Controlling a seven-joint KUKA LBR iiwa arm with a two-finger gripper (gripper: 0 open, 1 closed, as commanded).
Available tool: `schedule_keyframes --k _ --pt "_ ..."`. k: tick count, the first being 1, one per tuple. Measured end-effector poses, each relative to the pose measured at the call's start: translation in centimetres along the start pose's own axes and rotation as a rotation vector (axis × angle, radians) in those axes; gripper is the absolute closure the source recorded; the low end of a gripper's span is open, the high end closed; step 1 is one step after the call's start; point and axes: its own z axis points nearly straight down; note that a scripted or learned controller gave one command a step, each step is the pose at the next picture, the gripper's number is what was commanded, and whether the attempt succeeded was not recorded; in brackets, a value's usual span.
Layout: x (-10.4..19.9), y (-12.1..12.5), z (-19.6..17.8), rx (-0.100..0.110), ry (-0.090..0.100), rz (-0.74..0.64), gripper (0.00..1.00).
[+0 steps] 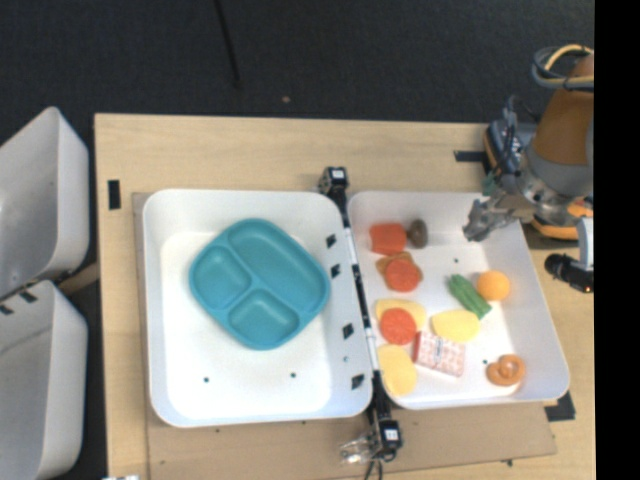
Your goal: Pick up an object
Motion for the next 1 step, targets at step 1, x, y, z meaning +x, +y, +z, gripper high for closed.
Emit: schedule_keyframes --k 1 --pt "0.72 0.27 -6.02 -0.001 -0.001 -0.001 1.0"
